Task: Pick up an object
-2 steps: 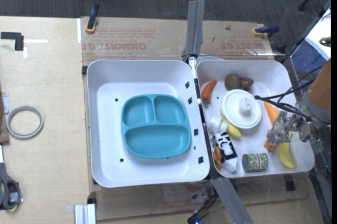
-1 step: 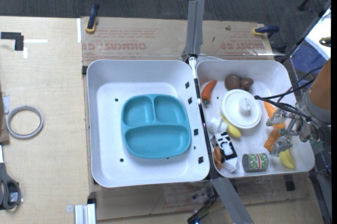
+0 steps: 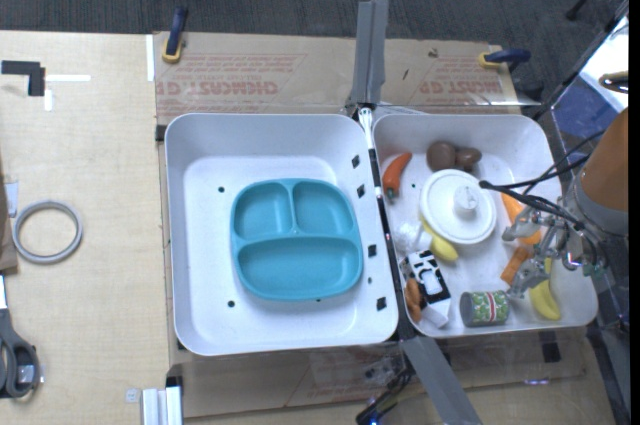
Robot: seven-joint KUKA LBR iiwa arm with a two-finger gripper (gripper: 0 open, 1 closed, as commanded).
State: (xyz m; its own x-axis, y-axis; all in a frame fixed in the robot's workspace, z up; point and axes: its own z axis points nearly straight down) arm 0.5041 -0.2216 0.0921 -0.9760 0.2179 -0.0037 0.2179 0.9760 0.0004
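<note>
At lower right of the frame the claw [image 3: 533, 265] sits low over the right bin [image 3: 530, 135], metal fingers pointing down-left among cables; can't tell if it is released or clenched, and nothing is clearly between the fingers. Arm [image 3: 610, 178] enters from the right edge, orange band showing. Just beside the claw: a banana [image 3: 545, 301] at the bin's lower right corner, an orange carrot-like piece [image 3: 514, 265] touching or just under the fingers, another orange piece [image 3: 511, 206] above it. Left of those, a small can [image 3: 485, 307] lying on its side, green and red label, text too small to read. A white round lid-like dish with knob [image 3: 458, 205] is mid-bin, a yellow piece [image 3: 443, 247] against its lower left edge. Two brown lumps [image 3: 452, 156] at upper middle, an orange-red pepper-like item [image 3: 396, 172] near the bin's left wall. A black and white box [image 3: 428, 277] at lower left of that bin, print unreadable, with a white crumpled thing [image 3: 409, 237] above it. Left bin [image 3: 190, 213] holds a teal divided plate [image 3: 297, 239], three compartments, centred. Cardboard [image 3: 240, 83] behind the bins carries red print, upside down, reads roughly "CHEMICAL GP"; not sure. Blue and yellow clamps [image 3: 176, 35] at the cardboard's top corners. On the worktop [image 3: 80, 143] at far left: a grey tape ring [image 3: 45, 231], scissors [image 3: 18, 363] at lower left.
</note>
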